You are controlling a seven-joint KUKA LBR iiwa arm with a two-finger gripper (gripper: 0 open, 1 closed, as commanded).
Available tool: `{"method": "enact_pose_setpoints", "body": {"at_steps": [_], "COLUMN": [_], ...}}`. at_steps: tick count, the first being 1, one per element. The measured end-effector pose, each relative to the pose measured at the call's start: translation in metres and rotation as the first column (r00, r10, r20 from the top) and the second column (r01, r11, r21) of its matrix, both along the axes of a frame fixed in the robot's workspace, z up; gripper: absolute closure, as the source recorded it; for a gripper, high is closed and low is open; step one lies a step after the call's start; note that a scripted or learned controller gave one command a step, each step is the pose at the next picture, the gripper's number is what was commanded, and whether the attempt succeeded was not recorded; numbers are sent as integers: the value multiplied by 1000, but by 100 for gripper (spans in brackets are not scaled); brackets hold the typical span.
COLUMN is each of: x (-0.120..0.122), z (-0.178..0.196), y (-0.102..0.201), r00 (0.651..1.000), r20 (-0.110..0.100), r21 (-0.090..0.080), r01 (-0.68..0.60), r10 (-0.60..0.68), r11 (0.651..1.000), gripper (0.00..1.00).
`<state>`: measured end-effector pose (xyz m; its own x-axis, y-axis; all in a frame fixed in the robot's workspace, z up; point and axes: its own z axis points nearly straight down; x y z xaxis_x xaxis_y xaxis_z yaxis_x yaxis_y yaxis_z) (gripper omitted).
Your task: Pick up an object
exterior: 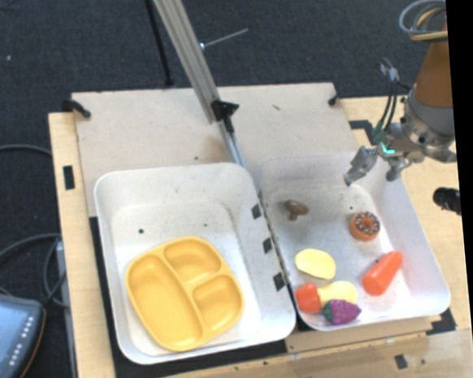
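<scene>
My gripper (375,168) hangs over the back right corner of the right bin (316,170), its two fingers spread open with nothing between them. Below it in that bin lie a round brown doughnut (364,225), an orange carrot-like piece (382,272), a pale yellow slice (315,263), another yellow piece (340,291), a red piece (308,297), a purple grape cluster (341,311) and a small brown item (295,210). The doughnut is the nearest of them to the gripper, a short way in front of it.
The left bin (115,203) holds a yellow divided tray (184,292). A slanted metal pole (196,61) rises from between the bins at the back. A dark device (10,332) sits off the bench at the lower left.
</scene>
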<state>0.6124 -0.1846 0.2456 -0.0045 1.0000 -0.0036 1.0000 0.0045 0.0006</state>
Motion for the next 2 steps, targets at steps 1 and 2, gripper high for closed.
{"method": "enact_pose_setpoints", "body": {"at_steps": [1,2], "x": [-26,-77], "z": [35,-47], "y": [-16,108], "r00": [1000,1000], "r20": [4,-6], "r21": [1,6], "r01": [5,-2], "r10": [-5,3], "r11": [1000,1000], "gripper": [0,0]}}
